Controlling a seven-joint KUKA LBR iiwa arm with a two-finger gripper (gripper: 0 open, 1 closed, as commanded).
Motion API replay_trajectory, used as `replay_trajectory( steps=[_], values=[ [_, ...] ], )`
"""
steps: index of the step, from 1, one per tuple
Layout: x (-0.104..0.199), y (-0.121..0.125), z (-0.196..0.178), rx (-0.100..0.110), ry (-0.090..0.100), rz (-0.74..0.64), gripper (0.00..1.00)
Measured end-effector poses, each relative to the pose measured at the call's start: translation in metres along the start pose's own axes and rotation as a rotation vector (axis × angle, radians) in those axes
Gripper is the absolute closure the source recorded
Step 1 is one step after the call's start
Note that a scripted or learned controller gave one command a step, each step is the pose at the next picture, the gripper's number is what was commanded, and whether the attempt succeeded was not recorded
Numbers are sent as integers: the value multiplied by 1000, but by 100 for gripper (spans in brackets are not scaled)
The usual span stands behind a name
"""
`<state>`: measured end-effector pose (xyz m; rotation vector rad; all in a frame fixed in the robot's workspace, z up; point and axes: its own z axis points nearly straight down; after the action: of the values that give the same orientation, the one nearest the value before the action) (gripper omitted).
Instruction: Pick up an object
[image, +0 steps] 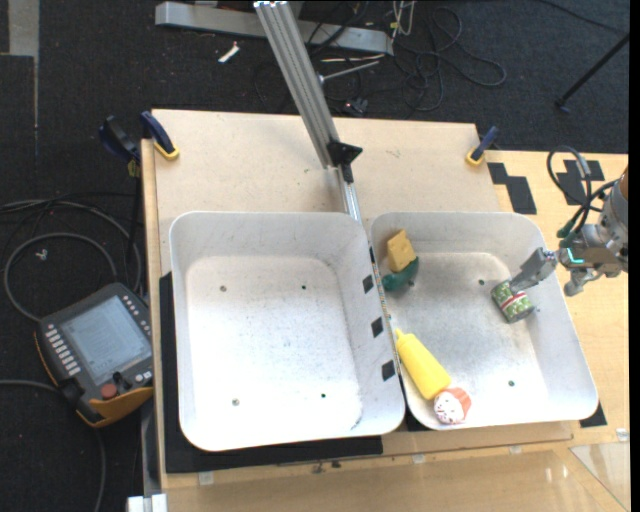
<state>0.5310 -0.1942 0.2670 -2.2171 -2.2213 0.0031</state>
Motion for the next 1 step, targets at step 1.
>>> replay_trajectory(
  steps=[1],
  values=[
    [0,1,-2,-4,-1,1,0]
  ],
)
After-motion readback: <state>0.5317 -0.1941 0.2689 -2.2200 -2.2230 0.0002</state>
